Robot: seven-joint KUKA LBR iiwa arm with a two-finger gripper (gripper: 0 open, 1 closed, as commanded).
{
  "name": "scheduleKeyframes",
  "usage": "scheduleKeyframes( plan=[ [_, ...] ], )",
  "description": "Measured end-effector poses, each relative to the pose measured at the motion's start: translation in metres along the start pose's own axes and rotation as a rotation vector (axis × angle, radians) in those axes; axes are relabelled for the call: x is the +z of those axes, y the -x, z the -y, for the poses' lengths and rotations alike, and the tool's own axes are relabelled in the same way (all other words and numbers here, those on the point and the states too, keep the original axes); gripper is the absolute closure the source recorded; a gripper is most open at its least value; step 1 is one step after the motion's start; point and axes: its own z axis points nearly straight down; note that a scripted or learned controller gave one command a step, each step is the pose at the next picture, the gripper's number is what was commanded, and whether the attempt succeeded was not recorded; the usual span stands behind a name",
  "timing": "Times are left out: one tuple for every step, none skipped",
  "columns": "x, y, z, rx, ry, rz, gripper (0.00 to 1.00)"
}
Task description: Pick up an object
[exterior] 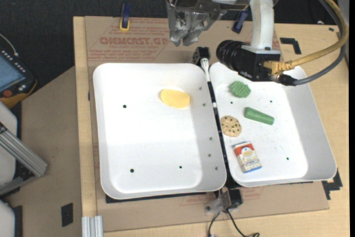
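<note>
My gripper (186, 30) hangs above the cardboard behind the left bin (111, 119), near its back right corner, high over the bench. A flat yellow oval (175, 98) lies in the left bin, below and slightly in front of the gripper. The right bin (310, 119) holds a ridged green round piece (240, 89), a green cylinder (259, 115), a chocolate-chip cookie (231, 125) and a small red-and-white box (247, 156). Nothing hangs under the gripper.
A black camera-like unit (244, 59) with a yellow cable sits over the right bin's back edge. Blue clamps (125, 16) hold the cardboard sheet at the back. The bins meet along a dark seam (213, 114).
</note>
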Motion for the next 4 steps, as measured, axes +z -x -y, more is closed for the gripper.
scheduleKeyframes(
  plan=[
    [0.127,-0.002,-0.018,0.006,-0.021,0.01,1.0],
    [0.335,-0.002,0.027,0.006,-0.023,0.009,1.0],
    [0.396,0.07,0.025,0.013,-0.018,0.008,1.0],
    [0.308,0.101,-0.001,0.009,0.002,0.003,1.0]
  ],
)
